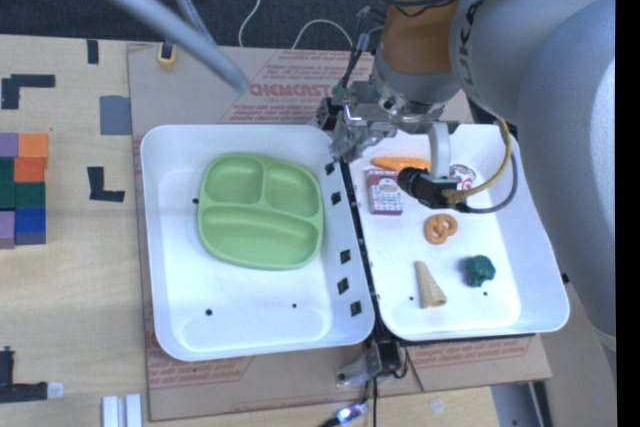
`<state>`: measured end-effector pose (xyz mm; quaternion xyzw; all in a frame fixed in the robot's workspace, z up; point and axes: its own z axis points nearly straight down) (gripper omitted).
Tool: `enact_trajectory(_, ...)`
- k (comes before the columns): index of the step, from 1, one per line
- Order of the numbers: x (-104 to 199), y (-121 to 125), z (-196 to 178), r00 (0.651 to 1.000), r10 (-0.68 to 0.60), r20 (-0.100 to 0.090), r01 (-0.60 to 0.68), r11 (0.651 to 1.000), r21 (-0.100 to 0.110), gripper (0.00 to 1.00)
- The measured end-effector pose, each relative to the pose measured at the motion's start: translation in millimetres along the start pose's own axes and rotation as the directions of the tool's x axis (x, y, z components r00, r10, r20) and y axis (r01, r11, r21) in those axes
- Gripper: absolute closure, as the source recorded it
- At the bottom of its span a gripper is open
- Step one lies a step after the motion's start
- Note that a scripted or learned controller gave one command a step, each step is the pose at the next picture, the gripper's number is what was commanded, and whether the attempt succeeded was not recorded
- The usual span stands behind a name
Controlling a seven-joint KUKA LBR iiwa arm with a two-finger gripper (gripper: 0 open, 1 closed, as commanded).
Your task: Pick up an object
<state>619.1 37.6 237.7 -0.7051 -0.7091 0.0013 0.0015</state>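
The gripper hangs over the far edge of the right bin; whether it holds anything I cannot tell. Nothing looks lifted yet, so the pick seems undone. In that bin lie one carrot, one packet, one pretzel, one cone, one green lump. The left bin holds one green plate.

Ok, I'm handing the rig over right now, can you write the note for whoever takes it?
Hand: low over the far edge of the right bin, near the divider; whether it grips anything can't be seen.
Right bin: orange carrot, small pink packet, pretzel, cone, green broccoli piece, all lying loose.
Left bin: green divided plate.
Done: no pick visible.
Left: grasp one object and lift.
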Motion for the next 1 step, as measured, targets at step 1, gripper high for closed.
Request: enact_trajectory(1, 58.7, 4.1, 18.5, 1.0, -0.001, 0.001, 0.001, 1.0, 0.002, 1.0)
